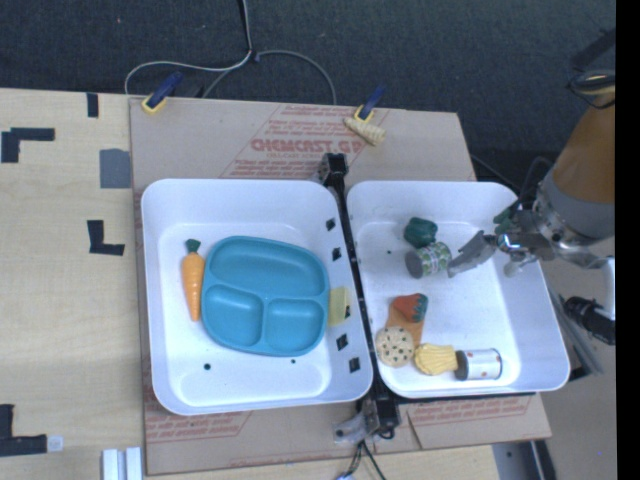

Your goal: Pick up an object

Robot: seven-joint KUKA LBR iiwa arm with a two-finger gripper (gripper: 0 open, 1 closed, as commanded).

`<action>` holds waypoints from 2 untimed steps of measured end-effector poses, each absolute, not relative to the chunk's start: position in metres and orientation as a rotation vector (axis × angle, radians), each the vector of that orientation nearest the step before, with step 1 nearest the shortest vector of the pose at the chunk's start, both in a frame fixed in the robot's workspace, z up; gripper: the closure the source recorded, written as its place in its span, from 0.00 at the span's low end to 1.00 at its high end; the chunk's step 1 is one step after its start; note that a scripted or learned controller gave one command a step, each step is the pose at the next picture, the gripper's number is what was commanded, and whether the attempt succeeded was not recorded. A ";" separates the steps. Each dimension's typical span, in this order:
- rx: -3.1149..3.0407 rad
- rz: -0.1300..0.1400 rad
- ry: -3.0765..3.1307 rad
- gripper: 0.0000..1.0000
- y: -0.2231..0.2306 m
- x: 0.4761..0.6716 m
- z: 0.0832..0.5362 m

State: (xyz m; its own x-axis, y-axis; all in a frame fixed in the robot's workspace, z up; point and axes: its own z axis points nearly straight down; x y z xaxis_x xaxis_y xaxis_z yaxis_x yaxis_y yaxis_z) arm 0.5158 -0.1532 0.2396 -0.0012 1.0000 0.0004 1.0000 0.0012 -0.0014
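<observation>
Reaching in from the right, the grey arm (585,183) leans low over the right bin (520,298), its hand (478,252) just beside a small can (428,260); finger spread unclear.

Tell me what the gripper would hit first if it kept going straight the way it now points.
Probably the small grey-green can. The gripper points toward the view's left, low across the right bin, and the can lies just beyond its tip. Height above the bin floor is unclear, so it might pass over.

A cardboard sheet (300,148) lies mid-frame on the counter (60,268). Two clamps (160,95) grip its top edge, and a white cable (240,28) runs above.
</observation>
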 end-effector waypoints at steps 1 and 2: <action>-2.212 0.003 -2.224 0.00 -0.100 0.560 0.122; -2.225 -0.003 -2.226 0.00 -0.107 0.515 0.084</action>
State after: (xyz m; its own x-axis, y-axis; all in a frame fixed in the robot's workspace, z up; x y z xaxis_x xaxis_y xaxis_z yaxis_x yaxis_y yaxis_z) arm 0.5150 -0.1067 0.0844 -0.0002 1.0000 -0.0024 1.0000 0.0002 0.0054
